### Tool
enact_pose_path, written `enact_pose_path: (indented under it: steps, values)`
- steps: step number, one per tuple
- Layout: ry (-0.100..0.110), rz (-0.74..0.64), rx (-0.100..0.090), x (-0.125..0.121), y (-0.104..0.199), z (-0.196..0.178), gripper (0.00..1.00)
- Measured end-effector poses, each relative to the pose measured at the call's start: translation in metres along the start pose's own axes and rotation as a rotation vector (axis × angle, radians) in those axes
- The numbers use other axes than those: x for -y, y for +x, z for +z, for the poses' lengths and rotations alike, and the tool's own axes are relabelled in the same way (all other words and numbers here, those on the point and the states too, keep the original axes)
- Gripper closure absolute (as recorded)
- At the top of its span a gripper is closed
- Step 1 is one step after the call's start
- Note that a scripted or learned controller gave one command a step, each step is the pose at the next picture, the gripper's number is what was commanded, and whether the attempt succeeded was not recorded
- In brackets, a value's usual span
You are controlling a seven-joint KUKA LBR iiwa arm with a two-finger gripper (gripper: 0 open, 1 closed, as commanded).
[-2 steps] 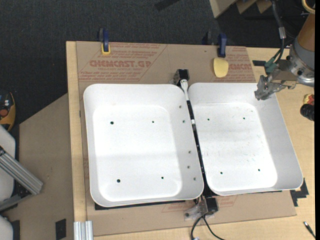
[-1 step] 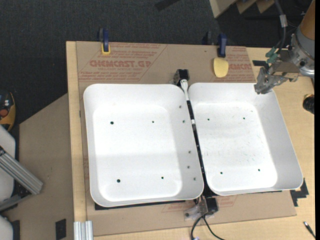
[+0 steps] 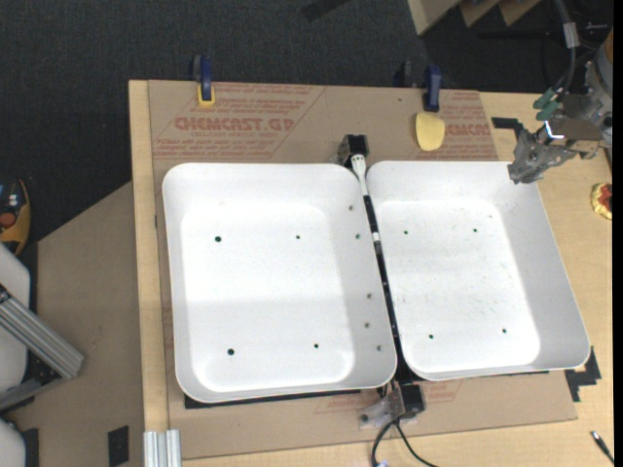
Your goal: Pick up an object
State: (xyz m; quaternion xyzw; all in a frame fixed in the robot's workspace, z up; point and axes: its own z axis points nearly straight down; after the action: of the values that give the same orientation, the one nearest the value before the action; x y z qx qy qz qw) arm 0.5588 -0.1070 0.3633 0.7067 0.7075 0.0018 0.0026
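The grey metal two-finger gripper (image 3: 527, 168) hangs at about two o'clock in the view, over the far right corner of the right shallow white plastic bin (image 3: 477, 270). Whether it is apart or together cannot be told. A small pale yellow rounded object (image 3: 429, 130) lies on the brown cardboard sheet (image 3: 292, 115) at roughly one o'clock, just beyond the right bin's far rim and near a blue clamp (image 3: 432, 88). The left shallow white plastic bin (image 3: 268, 280) sits beside the right one, their inner rims touching.
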Motion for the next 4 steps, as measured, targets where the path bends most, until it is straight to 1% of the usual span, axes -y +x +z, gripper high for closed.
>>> enact_pose_path:
  steps: [1, 2, 3, 4]
  values:
    - [0.014, -0.008, -0.005, -0.069, 0.087, 0.096, 1.00]
    - [-0.006, -0.003, -0.002, -0.079, 0.113, 0.000, 1.00]
    - [0.014, -0.005, -0.003, -0.107, 0.182, 0.095, 1.00]
    - [0.001, 0.000, -0.002, -0.088, 0.180, 0.051, 1.00]
